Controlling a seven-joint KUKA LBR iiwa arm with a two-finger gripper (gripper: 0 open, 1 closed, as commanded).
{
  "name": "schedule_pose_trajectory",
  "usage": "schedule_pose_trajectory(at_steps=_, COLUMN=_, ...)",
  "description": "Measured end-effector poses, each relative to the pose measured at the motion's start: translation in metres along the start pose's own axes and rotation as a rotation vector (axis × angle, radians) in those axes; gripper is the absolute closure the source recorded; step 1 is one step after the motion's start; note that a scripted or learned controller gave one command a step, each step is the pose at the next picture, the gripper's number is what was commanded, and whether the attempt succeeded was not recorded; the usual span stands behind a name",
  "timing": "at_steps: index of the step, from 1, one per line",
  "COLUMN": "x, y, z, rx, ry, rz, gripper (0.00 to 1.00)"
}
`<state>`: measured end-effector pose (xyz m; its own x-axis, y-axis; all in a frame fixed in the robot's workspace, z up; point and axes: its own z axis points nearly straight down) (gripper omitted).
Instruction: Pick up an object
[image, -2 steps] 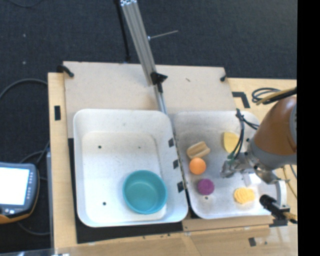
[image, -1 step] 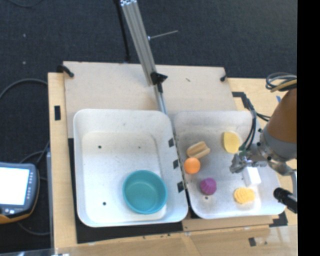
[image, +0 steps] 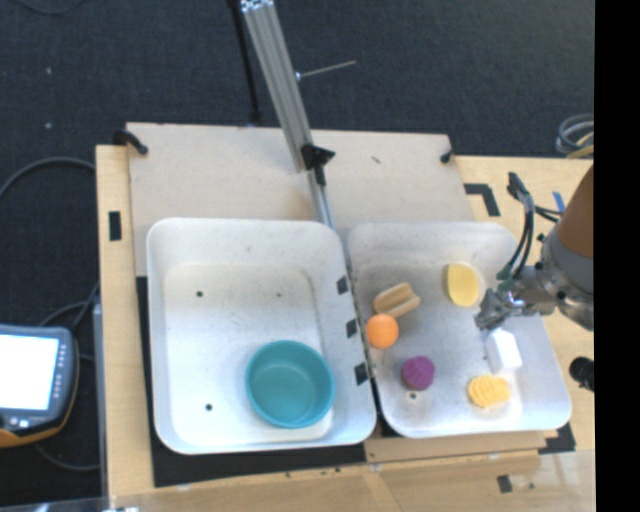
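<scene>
Objects sat in the right bin: yellow piece, orange ball, purple one. We couldn't tell the gripper's state, too blurry, arm cut off at the edge.

light: bright, even overhead | shadows: faint, soft | glare: mild on white bins | focus: slightly soft

1. A pale wooden table sits on dark carpet.
2. A slanted metal pole stands behind the bins.
4. A handheld screen unit with black cable lies at left.
</scene>
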<state>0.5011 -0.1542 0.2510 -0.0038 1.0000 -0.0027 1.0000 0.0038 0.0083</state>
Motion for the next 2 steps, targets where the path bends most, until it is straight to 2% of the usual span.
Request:
schedule_pose_trajectory(at_steps=1, x=0.039, y=0.027, z=-0.003, rx=0.005, ry=0.003, rz=-0.003, gripper=1.0)
schedule_pose_trajectory(at_steps=2, x=0.082, y=0.04, z=0.002, rx=0.007, ry=0.003, rz=-0.003, gripper=1.0)
